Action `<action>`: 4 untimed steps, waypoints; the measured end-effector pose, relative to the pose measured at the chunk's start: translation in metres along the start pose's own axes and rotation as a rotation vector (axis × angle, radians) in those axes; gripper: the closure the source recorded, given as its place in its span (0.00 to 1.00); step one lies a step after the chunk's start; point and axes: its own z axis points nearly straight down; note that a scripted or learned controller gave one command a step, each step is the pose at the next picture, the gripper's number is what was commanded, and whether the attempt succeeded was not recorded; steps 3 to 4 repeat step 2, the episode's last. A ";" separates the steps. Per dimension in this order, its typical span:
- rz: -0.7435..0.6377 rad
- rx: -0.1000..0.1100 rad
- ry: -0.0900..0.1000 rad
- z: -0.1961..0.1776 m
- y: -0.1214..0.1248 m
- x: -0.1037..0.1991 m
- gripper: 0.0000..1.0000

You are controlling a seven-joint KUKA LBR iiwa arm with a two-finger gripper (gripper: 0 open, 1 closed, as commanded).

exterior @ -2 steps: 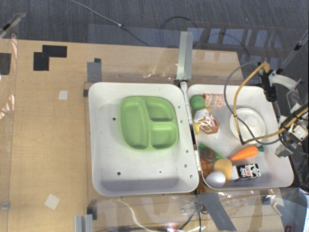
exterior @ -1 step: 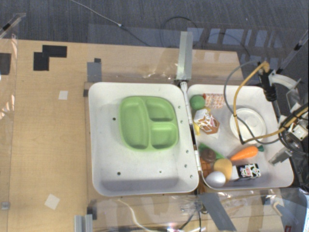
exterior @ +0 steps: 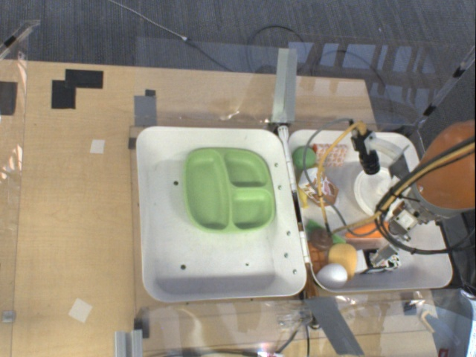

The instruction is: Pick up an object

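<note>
The right bin (exterior: 424, 277) holds several small objects. A yellow rounded piece (exterior: 343, 256) and a white egg-like piece (exterior: 332, 275) lie at its front left, with an orange item (exterior: 363, 230) behind them. A green ball (exterior: 303, 157) and a printed packet (exterior: 332, 155) lie at the back left, and a white round object (exterior: 370, 190) sits in the middle. My arm, with its orange band (exterior: 452, 171), reaches in from the right. My gripper (exterior: 381, 257) hangs low over the bin's front, just right of the yellow piece, among cables.
The left bin (exterior: 160, 266) bears a green divided plate (exterior: 227, 189). A brown item (exterior: 322, 193) and another brown piece (exterior: 319, 239) lie along the right bin's left wall. A black-and-white cylinder (exterior: 366, 158) and yellow cable (exterior: 327, 162) cross the right bin.
</note>
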 end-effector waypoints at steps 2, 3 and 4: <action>0.194 0.007 0.005 0.014 -0.125 0.122 0.00; 0.194 0.007 0.005 0.014 -0.125 0.122 0.00; 0.194 0.007 0.005 0.014 -0.125 0.122 0.00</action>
